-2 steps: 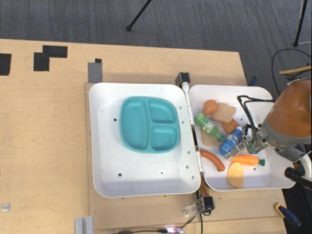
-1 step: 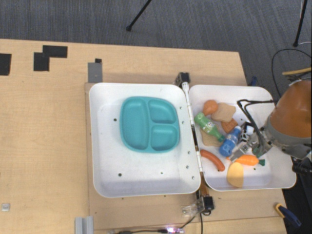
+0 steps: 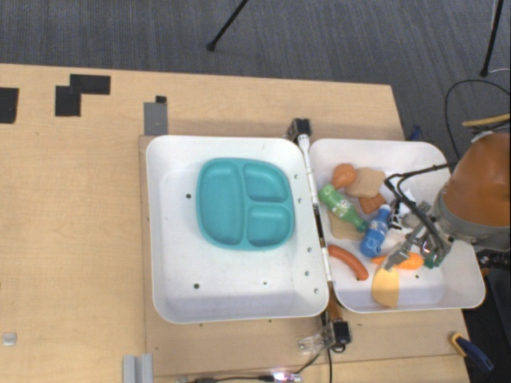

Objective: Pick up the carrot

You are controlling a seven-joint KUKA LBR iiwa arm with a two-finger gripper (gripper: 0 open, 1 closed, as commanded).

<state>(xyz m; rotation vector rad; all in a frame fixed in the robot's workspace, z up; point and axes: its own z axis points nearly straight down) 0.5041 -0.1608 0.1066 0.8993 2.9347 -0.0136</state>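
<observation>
Low, gripper [image 3: 411, 254] over carrot [image 3: 407, 264] near bin rim [image 3: 471, 294]

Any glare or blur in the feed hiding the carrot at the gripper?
Camera view: light even and soft, shadows faint, no glare on the white bins; focus is soft overall; the gripper covers most of the carrot, leaving a small orange patch.

Divided plate [image 3: 243, 204] in left bin [image 3: 172, 294]. In right bin [image 3: 463, 294]: bottle [image 3: 340, 203] at nine o'clock, sausage [image 3: 349, 262] at seven, carrot [image 3: 409, 265] beside gripper [image 3: 415, 254] at four.
</observation>
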